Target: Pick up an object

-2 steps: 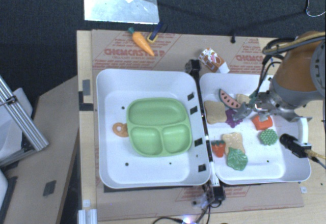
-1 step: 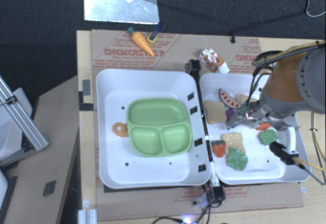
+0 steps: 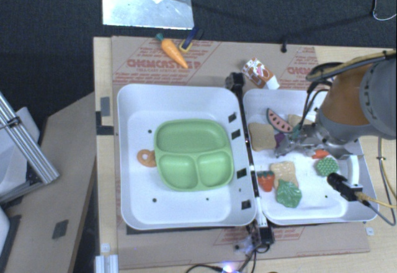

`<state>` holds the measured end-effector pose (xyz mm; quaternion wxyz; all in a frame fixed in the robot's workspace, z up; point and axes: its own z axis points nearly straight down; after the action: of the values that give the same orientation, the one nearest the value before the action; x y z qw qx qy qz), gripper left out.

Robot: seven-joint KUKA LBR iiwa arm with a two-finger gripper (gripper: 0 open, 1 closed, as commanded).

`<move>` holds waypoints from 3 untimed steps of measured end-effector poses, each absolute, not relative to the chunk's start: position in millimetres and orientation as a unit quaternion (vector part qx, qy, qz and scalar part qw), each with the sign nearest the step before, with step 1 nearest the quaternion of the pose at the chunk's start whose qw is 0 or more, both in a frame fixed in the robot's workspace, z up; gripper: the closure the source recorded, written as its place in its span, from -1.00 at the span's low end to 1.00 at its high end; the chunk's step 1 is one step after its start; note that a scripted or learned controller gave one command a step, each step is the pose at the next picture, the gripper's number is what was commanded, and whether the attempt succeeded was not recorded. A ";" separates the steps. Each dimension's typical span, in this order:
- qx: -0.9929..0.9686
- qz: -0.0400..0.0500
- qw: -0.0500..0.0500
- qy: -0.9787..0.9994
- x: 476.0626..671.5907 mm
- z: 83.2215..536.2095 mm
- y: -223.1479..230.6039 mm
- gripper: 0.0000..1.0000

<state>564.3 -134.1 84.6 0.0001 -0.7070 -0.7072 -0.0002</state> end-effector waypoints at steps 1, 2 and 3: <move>-0.707 -0.001 -0.001 -0.707 565.4 95.7 -134.3 1.00; -0.706 -0.002 -0.003 -0.708 566.0 159.7 -136.9 1.00; -0.706 -0.002 -0.003 -0.709 569.4 203.3 -136.2 1.00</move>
<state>569.4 -136.2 203.3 -0.0026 -0.7055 -0.7087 -0.0018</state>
